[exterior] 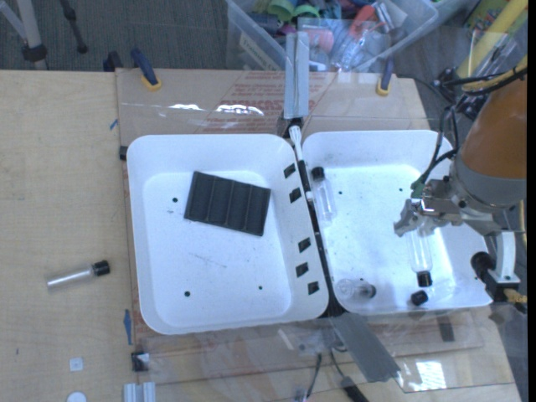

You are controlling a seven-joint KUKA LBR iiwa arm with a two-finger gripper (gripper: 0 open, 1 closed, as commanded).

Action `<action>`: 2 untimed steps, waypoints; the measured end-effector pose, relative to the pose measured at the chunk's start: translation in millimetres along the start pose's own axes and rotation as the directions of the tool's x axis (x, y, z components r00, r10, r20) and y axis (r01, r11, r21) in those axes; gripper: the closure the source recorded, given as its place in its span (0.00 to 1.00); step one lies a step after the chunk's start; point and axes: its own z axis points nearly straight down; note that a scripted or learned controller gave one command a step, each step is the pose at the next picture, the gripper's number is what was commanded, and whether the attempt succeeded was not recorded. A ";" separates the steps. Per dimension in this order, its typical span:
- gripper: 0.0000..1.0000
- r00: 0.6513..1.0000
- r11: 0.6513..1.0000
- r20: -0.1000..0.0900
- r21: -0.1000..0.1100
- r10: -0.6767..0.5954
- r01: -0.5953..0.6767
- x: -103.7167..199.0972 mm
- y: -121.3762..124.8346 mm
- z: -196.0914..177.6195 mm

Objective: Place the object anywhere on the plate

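At the near edge of the right bin lie a small clear round piece and a loose black cap. Just beyond them is a clear vial with its black-capped end toward the viewer. Its long axis runs roughly near to far, and its far end reaches up under the gripper. The gripper stands directly over that end, but whether it is closed on the vial or merely above it cannot be told from this slant. The vial is the likely object, and it sits in the right bin, well apart from its target. A second vial lies against the divider between the bins. Across that divider, in the left bin, the dark ribbed plate lies flat and slightly skewed, with nothing on it. The carry would have to go leftward over the divider, so the task looks barely begun. Farther back, a clear tub of mixed colourful items stands off the bench.
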 end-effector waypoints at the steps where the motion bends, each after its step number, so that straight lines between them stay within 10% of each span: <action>1: 1.00 0.763 0.763 0.002 0.001 0.646 -0.646 98.2 55.0 21.8; 2: 1.00 0.360 0.360 -0.002 -0.001 0.933 -0.933 160.3 80.4 -34.5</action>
